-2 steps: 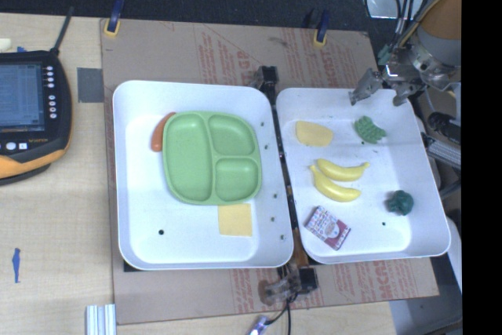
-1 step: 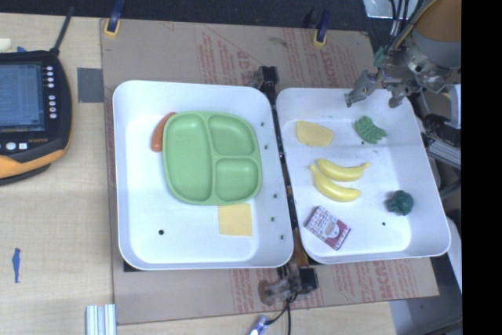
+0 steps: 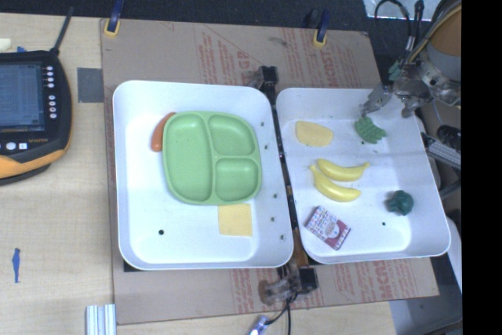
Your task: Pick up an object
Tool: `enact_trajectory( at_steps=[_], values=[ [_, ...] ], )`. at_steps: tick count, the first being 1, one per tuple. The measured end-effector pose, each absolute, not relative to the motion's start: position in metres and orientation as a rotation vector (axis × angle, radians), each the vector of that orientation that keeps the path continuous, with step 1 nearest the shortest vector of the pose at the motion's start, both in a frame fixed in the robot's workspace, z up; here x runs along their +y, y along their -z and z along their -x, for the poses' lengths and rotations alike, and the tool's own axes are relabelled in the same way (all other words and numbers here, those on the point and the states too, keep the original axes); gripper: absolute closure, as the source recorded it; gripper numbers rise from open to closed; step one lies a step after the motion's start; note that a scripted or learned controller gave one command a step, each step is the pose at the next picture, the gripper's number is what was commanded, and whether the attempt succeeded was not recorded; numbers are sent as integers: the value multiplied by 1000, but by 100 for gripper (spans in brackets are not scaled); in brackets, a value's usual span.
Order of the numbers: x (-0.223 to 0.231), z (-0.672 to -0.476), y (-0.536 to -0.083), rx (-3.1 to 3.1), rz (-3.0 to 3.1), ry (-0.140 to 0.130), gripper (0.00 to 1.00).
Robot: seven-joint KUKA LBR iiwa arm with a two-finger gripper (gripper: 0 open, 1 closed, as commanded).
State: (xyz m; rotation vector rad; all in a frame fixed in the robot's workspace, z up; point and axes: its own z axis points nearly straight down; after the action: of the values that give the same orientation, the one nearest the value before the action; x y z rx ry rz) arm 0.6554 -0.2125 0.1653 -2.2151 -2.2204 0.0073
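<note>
The hand [image 3: 376,104] stood at the far right corner of the right bin [image 3: 423,247], directly above a green leafy piece [image 3: 369,129]; whether its fingers were spread or pressed together could not be determined. That bin also held two bananas [image 3: 337,178], a yellow wedge [image 3: 314,134], a dark green lump [image 3: 399,202] and a red packet [image 3: 326,227]. The left bin [image 3: 133,239] held a green divided plate [image 3: 212,157] and a yellow square [image 3: 235,220].

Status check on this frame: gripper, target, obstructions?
Gripper at right bin's far edge. Light green leafy toy just below it, lying on the bin floor, not held. Nothing between them.
</note>
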Motion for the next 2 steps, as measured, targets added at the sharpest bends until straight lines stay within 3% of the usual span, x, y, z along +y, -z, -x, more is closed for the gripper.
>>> enact_trajectory(
  at_steps=[1,2],
  values=[
    [-211,-656,-91,-2226,2212,-7,0],
    [-152,-656,-241,-2228,2217,1,0]
  ],
)
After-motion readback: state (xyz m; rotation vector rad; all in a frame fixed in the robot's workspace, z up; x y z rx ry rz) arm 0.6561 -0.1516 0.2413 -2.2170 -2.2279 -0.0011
